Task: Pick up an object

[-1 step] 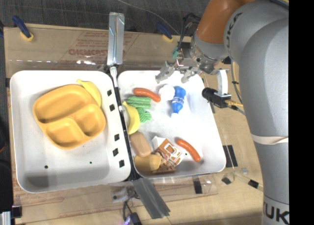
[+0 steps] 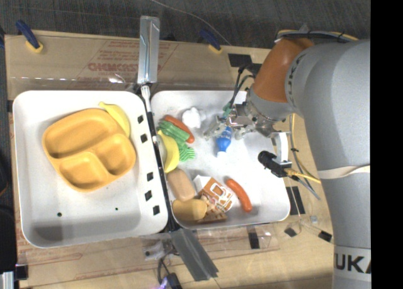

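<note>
My gripper (image 2: 225, 127) hangs low in the upper middle of the right bin (image 2: 267, 209), reaching in from the right under the orange-banded wrist (image 2: 277, 73). A small blue object (image 2: 222, 144) lies directly at its tip, touching or nearly touching it; I cannot see whether it is gripped. A white ball (image 2: 191, 118) sits just left of the gripper. Further left lie an orange-red carrot-like piece (image 2: 178, 128) and a green toy (image 2: 181, 145).
A yellow banana (image 2: 169, 153), a tan bread roll (image 2: 181, 184), a yellow lump (image 2: 189, 209), a printed carton (image 2: 216, 197) and a red sausage (image 2: 239, 194) fill the right bin's lower left. The left bin (image 2: 38, 218) holds a yellow divided plate (image 2: 88, 149) and a banana (image 2: 117, 116).
</note>
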Motion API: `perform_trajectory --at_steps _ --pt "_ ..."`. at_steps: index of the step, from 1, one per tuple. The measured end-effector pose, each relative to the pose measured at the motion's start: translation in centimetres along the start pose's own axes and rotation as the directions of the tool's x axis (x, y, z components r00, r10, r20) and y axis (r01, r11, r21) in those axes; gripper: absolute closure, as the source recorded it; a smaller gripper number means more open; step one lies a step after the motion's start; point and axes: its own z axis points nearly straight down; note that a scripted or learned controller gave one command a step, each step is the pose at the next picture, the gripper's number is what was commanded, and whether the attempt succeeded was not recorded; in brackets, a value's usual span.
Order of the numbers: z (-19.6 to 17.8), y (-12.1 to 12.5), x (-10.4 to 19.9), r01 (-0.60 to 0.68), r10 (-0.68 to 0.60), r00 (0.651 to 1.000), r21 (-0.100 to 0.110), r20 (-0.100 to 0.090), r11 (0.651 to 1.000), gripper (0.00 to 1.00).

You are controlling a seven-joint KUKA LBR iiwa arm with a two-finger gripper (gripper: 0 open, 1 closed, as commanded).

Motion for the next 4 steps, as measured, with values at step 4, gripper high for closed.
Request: perform_trajectory --at_steps 4 --pt "-35.6 3.7 10.2 -0.201 0.201 0.980 -0.012 -0.003 0.979 1.00"
